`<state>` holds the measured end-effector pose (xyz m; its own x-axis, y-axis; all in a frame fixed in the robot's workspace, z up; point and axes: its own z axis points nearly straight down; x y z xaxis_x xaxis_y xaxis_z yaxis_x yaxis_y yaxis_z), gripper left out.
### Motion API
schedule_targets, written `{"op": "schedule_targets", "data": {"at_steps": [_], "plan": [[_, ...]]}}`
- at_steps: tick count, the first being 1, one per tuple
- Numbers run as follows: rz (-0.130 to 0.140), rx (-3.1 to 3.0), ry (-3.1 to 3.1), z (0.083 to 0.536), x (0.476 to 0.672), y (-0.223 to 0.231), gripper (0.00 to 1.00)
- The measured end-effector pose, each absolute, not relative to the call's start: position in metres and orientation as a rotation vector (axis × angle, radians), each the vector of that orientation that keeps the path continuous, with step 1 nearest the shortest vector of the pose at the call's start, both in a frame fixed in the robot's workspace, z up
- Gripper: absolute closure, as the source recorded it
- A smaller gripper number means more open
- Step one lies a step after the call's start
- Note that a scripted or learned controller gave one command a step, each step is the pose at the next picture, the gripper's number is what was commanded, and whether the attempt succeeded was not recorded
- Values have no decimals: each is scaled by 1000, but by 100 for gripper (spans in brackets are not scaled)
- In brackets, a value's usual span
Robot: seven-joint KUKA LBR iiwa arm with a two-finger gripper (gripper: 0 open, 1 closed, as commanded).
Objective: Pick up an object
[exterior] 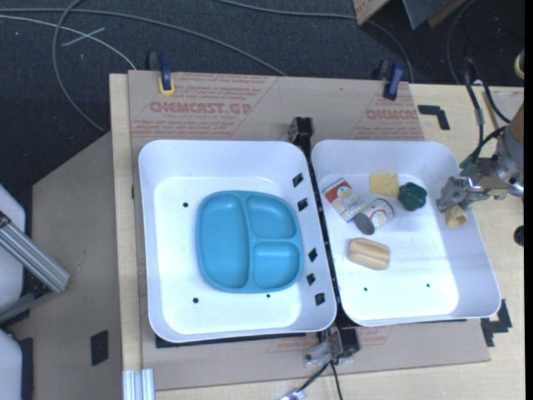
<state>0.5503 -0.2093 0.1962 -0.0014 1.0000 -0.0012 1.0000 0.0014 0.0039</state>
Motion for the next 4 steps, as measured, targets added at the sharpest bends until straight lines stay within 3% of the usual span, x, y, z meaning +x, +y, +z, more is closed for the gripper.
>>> {"op": "schedule_targets", "data": {"at_steps": [1,4], "plan": [[4,2216,2219,250,551,-209,100],[-1,2222,2224,265,539,-58,100]]}}
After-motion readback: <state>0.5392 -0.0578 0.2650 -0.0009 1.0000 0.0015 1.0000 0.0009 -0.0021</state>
